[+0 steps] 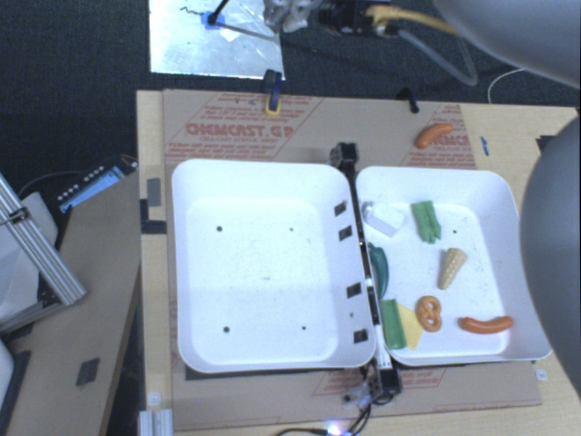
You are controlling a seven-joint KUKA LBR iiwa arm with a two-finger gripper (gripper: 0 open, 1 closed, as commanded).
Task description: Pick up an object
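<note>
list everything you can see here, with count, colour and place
bins: 2, white, side by side on the bench
sausages: 2, orange; one in the right bin's near right corner, one on the board beyond that bin
pretzel: 1, orange-brown, right bin, left of the near sausage
cone: 1, tan, right bin middle
green block: 1, right bin, far part
white piece: 1, right bin, far left
dark green piece: 1, right bin's left wall
green and yellow pieces: 2, right bin, near left corner
clamp: 1, blue and yellow, board's far edge
gripper: 1, grey, top, beyond the bench
arm: 1, grey, top right
</note>
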